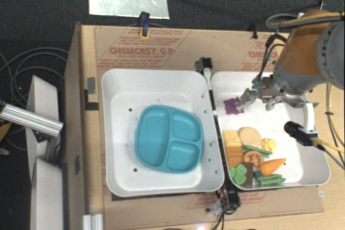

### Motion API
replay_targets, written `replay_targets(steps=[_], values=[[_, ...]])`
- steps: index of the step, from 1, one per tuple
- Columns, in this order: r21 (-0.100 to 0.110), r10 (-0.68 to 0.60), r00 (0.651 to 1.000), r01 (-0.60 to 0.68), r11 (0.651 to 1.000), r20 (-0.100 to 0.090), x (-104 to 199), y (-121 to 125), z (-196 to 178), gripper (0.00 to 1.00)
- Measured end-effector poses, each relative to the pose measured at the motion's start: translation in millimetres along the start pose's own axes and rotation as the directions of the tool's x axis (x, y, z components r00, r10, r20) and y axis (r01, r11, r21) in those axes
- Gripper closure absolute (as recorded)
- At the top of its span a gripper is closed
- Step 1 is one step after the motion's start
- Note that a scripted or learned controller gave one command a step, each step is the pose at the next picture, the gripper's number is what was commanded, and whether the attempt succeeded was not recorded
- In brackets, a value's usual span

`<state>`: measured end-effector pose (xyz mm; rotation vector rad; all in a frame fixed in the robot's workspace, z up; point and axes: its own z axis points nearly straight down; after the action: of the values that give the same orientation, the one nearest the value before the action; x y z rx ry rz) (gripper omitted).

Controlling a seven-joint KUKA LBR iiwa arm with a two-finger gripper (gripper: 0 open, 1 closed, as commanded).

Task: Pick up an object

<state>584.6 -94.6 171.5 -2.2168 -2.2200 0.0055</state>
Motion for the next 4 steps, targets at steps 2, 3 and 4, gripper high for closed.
replay_targets(steps=[2, 3, 4], values=[[-0.012, -0.004, 1.000, 0.004, 1.000, 0.001, -2, 60, 68, 1.00], [-0.011, -0.004, 1.000, 0.004, 1.000, 0.001, -2, 60, 68, 0.00], [-0.006, -0.004, 1.000, 0.004, 1.000, 0.000, 11, 58, 87, 0.00]])
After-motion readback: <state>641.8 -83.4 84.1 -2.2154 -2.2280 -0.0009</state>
